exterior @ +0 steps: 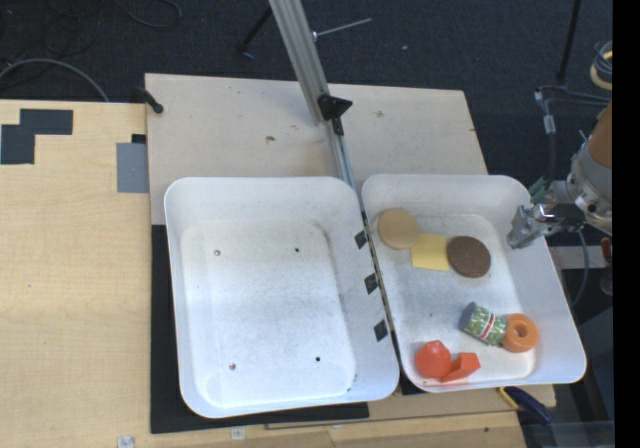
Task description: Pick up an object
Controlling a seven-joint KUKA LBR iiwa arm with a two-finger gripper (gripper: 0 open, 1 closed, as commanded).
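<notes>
A pale bench carries two white bins: the left bin and the right bin, which holds six objects: tan disc, brown disc, yellow block, red piece, orange ring, green roll. The gripper hovers at the right bin's far rim; whether it is spread or closed cannot be told.

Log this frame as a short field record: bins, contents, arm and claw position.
left bin: white, shallow
right bin: six items
items: tan disc, yellow slab, brown disc, green patterned cylinder, orange ring, red piece
arm: enters from right
claw: at right bin's right rim, holding nothing visible
</notes>
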